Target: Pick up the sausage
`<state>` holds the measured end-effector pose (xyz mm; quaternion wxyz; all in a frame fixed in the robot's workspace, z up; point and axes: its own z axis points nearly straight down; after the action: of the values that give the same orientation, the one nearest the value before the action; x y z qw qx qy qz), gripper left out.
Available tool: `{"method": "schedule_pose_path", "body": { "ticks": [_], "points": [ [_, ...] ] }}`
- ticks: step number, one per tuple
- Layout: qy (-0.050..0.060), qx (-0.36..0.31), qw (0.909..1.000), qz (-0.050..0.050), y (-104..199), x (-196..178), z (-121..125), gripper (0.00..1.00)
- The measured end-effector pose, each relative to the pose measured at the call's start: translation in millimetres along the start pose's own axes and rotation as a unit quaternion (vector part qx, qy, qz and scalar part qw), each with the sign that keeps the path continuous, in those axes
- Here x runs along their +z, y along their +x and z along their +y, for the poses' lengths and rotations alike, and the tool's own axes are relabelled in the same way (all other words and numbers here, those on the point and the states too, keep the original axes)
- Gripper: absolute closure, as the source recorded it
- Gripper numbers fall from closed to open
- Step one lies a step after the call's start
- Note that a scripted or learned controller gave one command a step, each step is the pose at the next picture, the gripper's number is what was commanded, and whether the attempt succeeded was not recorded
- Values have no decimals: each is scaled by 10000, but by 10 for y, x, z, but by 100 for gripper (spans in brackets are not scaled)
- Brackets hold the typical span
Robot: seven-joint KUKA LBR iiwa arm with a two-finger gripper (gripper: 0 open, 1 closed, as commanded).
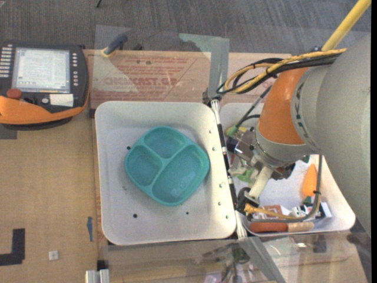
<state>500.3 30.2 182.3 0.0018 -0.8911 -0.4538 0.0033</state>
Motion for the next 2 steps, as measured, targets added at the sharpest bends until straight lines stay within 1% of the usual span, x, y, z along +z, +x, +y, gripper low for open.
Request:
{"method": "schedule_pose_path", "body": {
  "ticks": [1,2],
  "points": [
    [-19,989,9951,3,730,-649,-641,100],
    [-24,1537,9881,8,1445,-608,-946,100]
  ]
}}
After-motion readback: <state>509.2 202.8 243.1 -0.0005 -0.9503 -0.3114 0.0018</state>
